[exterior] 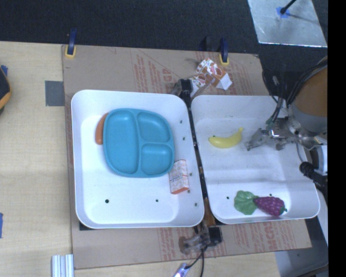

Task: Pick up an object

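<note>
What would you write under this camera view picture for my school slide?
Grey robot arm's gripper hovers in the right white bin beside a yellow plastic toy banana; a blue divided plate fills the left bin.

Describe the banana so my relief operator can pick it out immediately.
Look in the right bin, upper half. The banana lies on the floor there, just left of the gripper. It is the bin's sole yellow, curved item; the purple grapes and green leaf sit down by the near wall.

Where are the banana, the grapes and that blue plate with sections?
banana [225,139]: camera view, middle of its yellow body, right bin.
grapes [270,205]: camera view, centre of the purple bunch, right bin.
blue plate [138,142]: camera view, its central divider, left bin.
</note>
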`<state>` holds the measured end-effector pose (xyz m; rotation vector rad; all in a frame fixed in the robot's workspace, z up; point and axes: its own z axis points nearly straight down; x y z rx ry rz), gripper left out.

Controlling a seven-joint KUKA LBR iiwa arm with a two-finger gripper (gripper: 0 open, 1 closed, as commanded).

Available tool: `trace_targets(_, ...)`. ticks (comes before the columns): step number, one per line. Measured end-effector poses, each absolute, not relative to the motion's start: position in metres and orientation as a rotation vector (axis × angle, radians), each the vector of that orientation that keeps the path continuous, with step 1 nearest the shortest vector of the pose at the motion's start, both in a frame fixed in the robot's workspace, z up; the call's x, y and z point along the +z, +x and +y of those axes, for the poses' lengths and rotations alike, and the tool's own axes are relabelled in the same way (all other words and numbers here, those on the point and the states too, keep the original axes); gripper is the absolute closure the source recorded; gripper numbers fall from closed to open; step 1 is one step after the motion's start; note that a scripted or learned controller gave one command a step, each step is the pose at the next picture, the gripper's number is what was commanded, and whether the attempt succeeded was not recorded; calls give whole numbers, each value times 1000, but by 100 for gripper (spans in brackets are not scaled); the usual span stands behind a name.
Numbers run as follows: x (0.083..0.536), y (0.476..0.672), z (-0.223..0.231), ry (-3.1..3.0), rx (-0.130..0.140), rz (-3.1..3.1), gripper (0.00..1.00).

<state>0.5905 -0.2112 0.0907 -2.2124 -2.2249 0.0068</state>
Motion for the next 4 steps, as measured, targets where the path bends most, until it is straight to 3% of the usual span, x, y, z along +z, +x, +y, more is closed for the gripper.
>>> trace_targets(1,197,629,-173,-2216,0,-2226,0)
trace_targets(2,111,609,-178,-2216,5,-2227,0)
trace_targets(3,92,569,-213,-2215,6,-2225,0)
trace_targets(4,210,657,-212,-2218,0,-2227,0)
